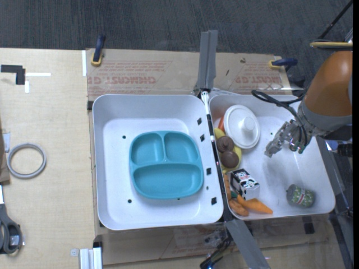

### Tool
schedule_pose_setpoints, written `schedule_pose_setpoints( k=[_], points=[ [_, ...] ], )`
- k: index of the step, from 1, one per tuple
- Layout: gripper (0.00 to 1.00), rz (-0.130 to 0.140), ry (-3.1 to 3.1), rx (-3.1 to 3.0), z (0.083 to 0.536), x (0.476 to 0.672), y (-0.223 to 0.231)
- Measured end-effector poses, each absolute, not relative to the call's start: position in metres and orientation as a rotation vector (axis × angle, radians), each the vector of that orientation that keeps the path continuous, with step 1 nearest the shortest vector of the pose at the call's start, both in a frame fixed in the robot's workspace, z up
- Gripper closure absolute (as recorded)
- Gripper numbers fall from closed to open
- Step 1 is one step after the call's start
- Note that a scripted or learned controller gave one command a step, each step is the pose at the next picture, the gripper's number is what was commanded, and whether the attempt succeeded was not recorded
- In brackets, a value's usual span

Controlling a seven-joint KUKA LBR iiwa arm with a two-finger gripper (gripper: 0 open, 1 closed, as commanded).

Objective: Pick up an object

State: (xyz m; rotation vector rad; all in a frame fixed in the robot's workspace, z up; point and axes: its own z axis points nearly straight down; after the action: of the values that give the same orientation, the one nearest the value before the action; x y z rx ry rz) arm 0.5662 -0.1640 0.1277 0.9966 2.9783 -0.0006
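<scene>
**Arm poised over the right bin's scattered objects**

While several small objects lie along the left wall of the shallow white right bin (pixel 322 167), the robot's metal two-finger gripper (pixel 276 145) hangs over the bin's bare middle, touching none of them. Nearest to it is a round white plastic lid with a raised knob (pixel 242 125), just to the gripper's left. Below the lid sit two brown rounded fruits (pixel 227 151) resting against something yellow (pixel 238 151), which is mostly hidden. Further toward the near edge stands a small black-and-white patterned carton (pixel 244 183), and beneath it lie two orange carrot-shaped toys (pixel 249 206). A small round green-patterned object (pixel 300 196) lies apart in the near right corner, well below the gripper.

The gripper points down and to the left; its fingers are too small and blurred to tell how far apart they stand, and nothing can be seen between them. The grey arm with its orange band (pixel 335 83) reaches in from the right.

In the shallow white left bin (pixel 106 167) lies a turquoise plastic plate with three compartments (pixel 166 165). A grey ring (pixel 26 160) rests on the wooden bench (pixel 45 116) far to the left.
</scene>
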Motion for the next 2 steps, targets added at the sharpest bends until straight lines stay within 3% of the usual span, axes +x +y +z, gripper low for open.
schedule_pose_setpoints(
  k=[1, 2],
  points=[
    [1.0, -0.002, 3.012, 0.867, 0.0936, 0.6045, -0.1226],
    [0.0, -0.003, 3.017, 0.869, 0.0924, 0.6033, -0.1224]
  ],
)
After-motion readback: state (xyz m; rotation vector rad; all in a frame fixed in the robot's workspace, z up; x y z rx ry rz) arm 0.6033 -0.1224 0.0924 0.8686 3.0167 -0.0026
